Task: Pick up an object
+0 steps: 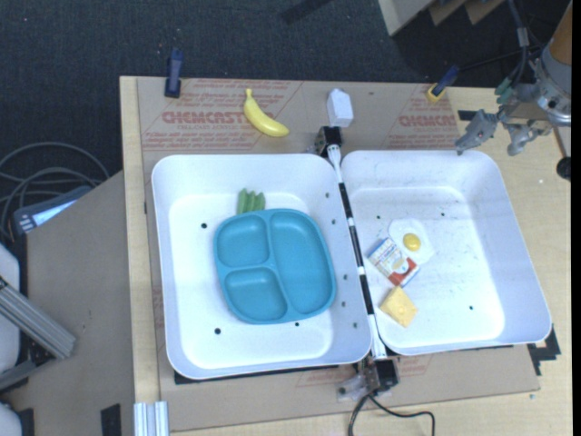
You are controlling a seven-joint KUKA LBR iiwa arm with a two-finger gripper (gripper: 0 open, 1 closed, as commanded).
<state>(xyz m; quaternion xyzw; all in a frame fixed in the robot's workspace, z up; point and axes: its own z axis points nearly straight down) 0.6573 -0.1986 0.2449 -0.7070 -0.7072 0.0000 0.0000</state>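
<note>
In the camera view, two shallow white bins sit side by side on the bench (145,243), which is covered with printed cardboard. The left bin (182,334) fills the centre-left of the frame and holds a blue divided plate (272,266) with three compartments, lying slightly turned. A small green object (250,200) lies just beyond the plate's upper-left edge, touching or nearly touching it; its exact kind is hard to tell.

The right bin (472,207) takes the centre-right of the frame. In its lower-left part lie three small items close together: a toy fried egg (409,241), white with a yellow yolk; just below and to the left of it a small printed packet (390,262) in white, blue and red; and lower still a yellow wedge-shaped piece (398,307), near the bin's front wall.

Outside the bins, on the cardboard near the upper middle of the frame, rests a yellow toy banana (264,119). A small white object (339,106) lies to its right, above the seam between the bins.

The gripper (495,136) is at the upper right of the frame, over the upper right corner of the right bin and well apart from the three items. Its fingers (474,134) look spread, with nothing between them.
</note>
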